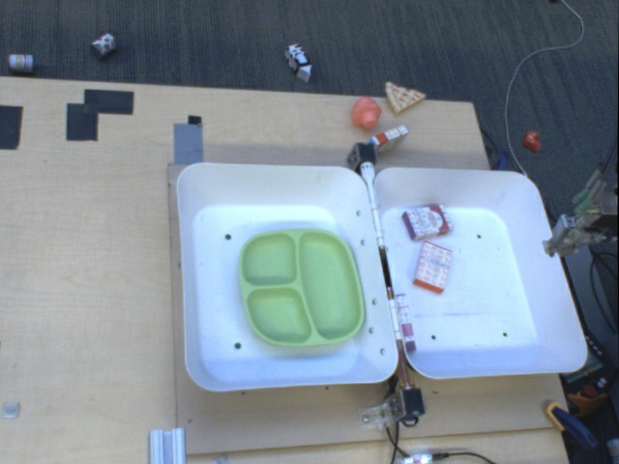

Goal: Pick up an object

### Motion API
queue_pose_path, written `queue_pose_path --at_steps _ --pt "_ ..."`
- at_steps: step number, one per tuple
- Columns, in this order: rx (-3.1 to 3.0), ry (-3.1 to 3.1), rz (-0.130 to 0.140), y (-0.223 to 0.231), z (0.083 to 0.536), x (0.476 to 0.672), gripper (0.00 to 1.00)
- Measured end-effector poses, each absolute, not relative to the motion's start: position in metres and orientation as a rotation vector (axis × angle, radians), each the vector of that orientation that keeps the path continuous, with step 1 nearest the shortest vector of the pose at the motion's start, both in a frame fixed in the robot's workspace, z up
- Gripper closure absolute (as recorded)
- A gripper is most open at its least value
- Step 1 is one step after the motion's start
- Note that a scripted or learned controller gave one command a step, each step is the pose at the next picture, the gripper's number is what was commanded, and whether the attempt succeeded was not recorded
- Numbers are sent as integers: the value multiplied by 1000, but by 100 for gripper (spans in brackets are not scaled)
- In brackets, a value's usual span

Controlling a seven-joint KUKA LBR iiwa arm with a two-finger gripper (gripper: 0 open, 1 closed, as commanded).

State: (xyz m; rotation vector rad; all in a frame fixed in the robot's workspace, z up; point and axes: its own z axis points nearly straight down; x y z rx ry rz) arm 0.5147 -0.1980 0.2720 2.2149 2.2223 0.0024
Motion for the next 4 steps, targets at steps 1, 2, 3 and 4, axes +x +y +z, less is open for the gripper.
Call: queue_pose_path --at_steps 1,2,3,4 --pt "2216 2226 3 -134 247 487 100" --pt "2216 2226 4 -50 205 543 100" --pt "2213 2224 6 -91 288 600 100" --pt "2217 2223 1 -150 242 520 100"
